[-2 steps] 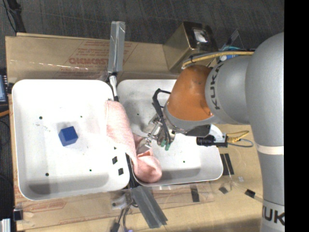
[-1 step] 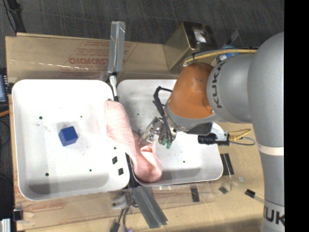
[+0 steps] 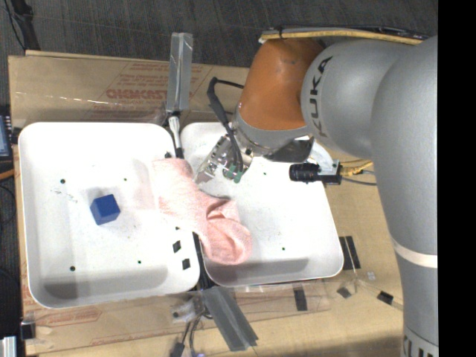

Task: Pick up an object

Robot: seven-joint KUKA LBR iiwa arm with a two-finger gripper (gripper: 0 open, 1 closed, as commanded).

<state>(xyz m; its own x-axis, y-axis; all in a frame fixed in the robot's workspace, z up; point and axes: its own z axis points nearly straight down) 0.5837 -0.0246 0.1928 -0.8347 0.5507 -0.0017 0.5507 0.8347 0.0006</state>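
The gripper (image 3: 222, 166) hangs over the pink cloth (image 3: 201, 207) draped across both bins; its jaw state cannot be told. Judged step: approach. Next, descend and close on a fold.

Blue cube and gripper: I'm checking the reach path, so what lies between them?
In the camera view, the pink cloth, draped over the bins' shared rim, lies between the blue cube and the gripper.

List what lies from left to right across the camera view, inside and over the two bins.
Small blue cube in the left white bin → crumpled pink cloth draped over the shared rims of both bins → metal end effector above the right white bin → grey arm with orange band.
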